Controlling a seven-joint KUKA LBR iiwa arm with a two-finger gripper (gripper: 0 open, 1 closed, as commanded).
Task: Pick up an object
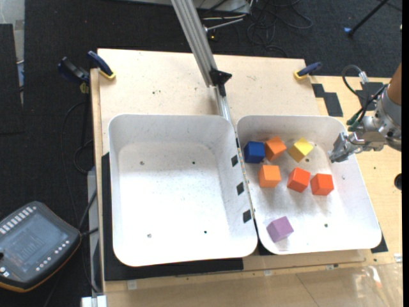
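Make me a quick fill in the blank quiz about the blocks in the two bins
1. All the blocks lie in the ____ bin as the camera sees it.
2. The block nearest the camera, apart from the others, is ____.
3. The blue block touches an ____ block.
4. The gripper is over the right bin's ____ rim.

Missing words: right; purple; orange; right

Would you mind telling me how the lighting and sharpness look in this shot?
Camera view: even bright light, the white bins near overexposed; blocks like the purple cube cast short soft shadows; the gripper looks slightly blurred at the right bin's edge.
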